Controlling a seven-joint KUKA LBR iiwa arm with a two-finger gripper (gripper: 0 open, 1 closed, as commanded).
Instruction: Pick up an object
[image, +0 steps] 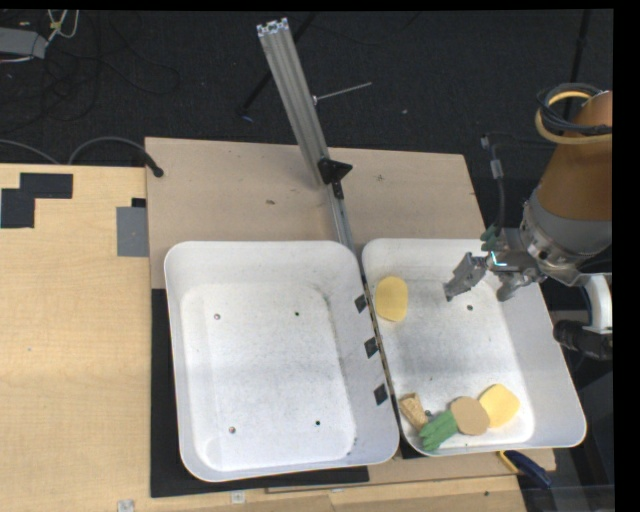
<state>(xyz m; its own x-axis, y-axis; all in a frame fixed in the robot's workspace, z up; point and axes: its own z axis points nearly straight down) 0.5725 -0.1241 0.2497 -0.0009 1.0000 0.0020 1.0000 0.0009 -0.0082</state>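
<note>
The right bin (530, 345) holds a pale yellow oval piece (391, 298) near its left wall. At its front edge lie a yellow round block (499, 405), a tan disc (468, 416), a green piece (437, 431) and a small tan block (411, 409), close together. My gripper (487, 281) hangs over the back right part of this bin, fingers (464, 276) spread apart and open, nothing between them. It is well to the right of the oval piece and far behind the front cluster.
The left bin (262, 355) sits beside the right one, divided by a rim with black clips (369, 346). A slanted aluminium rail (303, 110) rises behind the bins. The grey and orange arm (575, 185) enters from the right.
</note>
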